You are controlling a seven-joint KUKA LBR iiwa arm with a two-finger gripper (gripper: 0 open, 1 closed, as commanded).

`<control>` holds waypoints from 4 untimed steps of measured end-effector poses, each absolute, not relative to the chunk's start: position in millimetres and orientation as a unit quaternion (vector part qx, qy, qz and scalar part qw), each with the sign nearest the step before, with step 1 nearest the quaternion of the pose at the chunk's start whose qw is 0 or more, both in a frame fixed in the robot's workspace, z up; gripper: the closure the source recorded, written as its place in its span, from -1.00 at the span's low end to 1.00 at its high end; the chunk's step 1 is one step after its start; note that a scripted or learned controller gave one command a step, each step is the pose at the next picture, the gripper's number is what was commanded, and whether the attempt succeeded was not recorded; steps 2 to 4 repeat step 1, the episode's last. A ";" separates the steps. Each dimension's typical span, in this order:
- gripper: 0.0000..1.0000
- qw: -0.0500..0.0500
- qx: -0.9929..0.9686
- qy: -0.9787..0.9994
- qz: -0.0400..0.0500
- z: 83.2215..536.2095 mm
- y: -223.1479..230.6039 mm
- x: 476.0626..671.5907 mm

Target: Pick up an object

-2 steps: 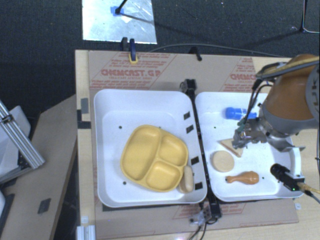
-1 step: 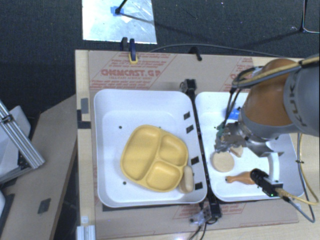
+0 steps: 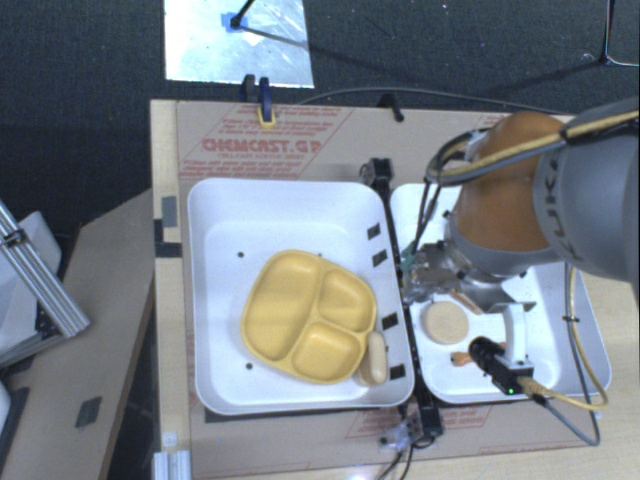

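Observation:
A yellow divided tray (image 3: pixel 308 315) lies tilted in the left bin (image 3: pixel 220 228). A pale beige oblong piece (image 3: pixel 375 357) rests against the tray's lower right corner. In the right bin (image 3: pixel 560 368) a round tan cookie-like disc (image 3: pixel 445 323) lies near the bin's left wall, and a small orange bit (image 3: pixel 459 358) sits just below it. The gripper (image 3: pixel 440 280) hangs over the right bin's left part, just above the disc; the arm's body hides its fingers. I see nothing held.
The grey arm with its orange band (image 3: pixel 505 193) covers most of the right bin's upper half. A black and white attachment (image 3: pixel 497 356) with cables lies across the right bin's lower part. A black divider strip (image 3: pixel 395 268) runs between the bins.

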State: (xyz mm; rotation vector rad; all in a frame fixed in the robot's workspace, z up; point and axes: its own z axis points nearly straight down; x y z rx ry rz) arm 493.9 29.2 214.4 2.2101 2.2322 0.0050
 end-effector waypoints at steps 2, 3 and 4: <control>1.00 0.000 0.704 0.711 0.001 207.6 79.0 492.6; 1.00 0.000 0.704 0.711 0.001 207.6 79.0 492.6; 1.00 0.000 0.704 0.711 0.001 207.6 79.0 492.6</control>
